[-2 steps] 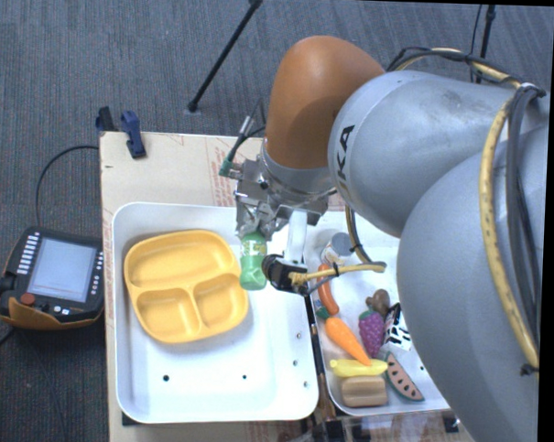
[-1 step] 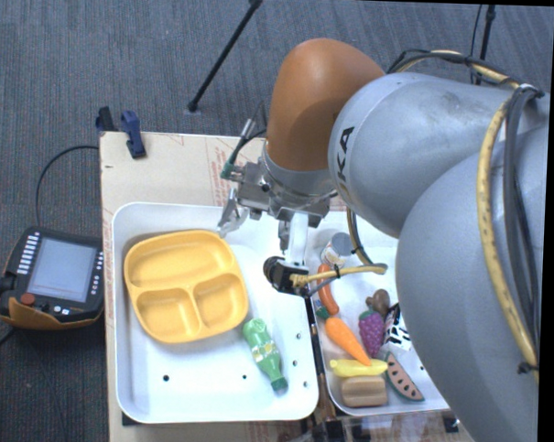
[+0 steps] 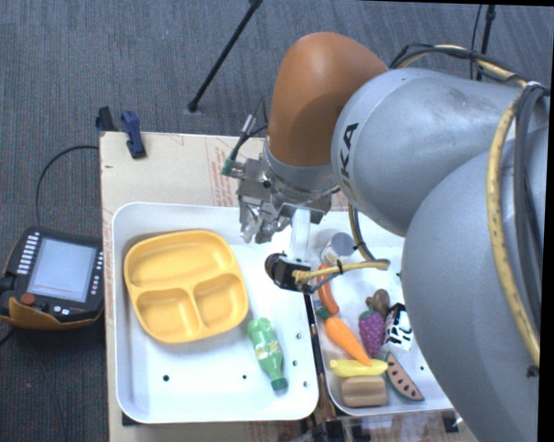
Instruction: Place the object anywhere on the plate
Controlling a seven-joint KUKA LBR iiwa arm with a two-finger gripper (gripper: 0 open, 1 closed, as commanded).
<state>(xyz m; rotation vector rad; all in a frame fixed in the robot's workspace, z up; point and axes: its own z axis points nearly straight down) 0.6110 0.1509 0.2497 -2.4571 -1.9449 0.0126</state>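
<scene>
**Camera view: gripper at the left bin's far edge, bottle lying off the plate**

Camera view shows one gripper (image 3: 256, 231) hanging at the far right part of the left bin (image 3: 206, 386), one of two white bins. At this slant I cannot tell whether it is open or closed, and nothing can be seen held in it.

View-left of the gripper and a little nearer the camera lies one yellow plate (image 3: 184, 285) with three compartments. Nothing is in them. Well apart from the gripper, toward the bin's near edge, one green bottle (image 3: 267, 354) lies on its side on the bin floor. It is just beside the plate's near right corner and not on the plate.

View-right of the gripper, the right bin (image 3: 367, 247) holds a cluster of toy food:
- two carrots (image 3: 345, 338)
- one bunch of purple grapes (image 3: 371, 331)
- one banana (image 3: 358, 366)
- one watermelon slice (image 3: 403, 378)
- one tan block (image 3: 363, 391), perhaps bread

Far view-left of the gripper, off the bench, one control pendant (image 3: 54, 279) sits on the floor.
</scene>
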